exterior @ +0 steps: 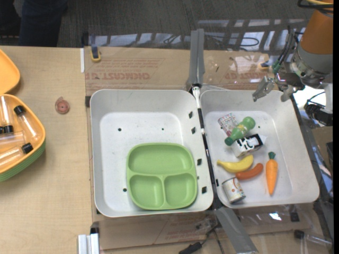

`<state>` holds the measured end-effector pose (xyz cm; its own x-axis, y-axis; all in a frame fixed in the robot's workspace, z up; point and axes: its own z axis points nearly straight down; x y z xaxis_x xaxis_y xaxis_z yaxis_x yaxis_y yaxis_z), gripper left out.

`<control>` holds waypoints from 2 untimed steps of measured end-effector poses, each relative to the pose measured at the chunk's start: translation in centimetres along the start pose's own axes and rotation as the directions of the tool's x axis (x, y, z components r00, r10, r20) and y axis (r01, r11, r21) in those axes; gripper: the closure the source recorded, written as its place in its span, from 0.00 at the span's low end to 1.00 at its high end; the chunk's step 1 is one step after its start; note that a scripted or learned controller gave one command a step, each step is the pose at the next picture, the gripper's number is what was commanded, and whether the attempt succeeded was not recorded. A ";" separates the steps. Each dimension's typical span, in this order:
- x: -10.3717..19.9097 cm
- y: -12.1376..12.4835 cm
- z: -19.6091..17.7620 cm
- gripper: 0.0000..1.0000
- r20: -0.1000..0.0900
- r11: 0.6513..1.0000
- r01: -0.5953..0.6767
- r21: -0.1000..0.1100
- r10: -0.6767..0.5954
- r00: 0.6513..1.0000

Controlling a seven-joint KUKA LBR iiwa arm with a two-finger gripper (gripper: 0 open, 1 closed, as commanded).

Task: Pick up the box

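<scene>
I saw the box [248, 144], black-and-white with lettering too small to read, in the right bin [302, 192] between the green bottle [239, 130] and the banana [236, 165]. The pincer [276, 88] hovered over the bin's far rim with fingers apart, empty. Cardboard [139, 73] on the surface read mirrored "CHEMCAST".

box [248, 144]: hemmed in w/ bottle [239, 130] on top, banana [236, 164] just below
right bin [304, 157]: free strip along far wall & right of carrot [271, 173]
left bin [106, 142]: tray [161, 176] fills near half; far half open
can [232, 190]: prob. touching near wall
</scene>
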<state>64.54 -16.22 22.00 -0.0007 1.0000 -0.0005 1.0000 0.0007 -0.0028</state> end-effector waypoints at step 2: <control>6.1 1.3 12.9 0.00 0.000 0.976 0.216 -0.001 -0.216 0.976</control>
<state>65.83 -10.16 9.09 -0.2166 0.9763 -0.0003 0.9763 0.2166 -0.0018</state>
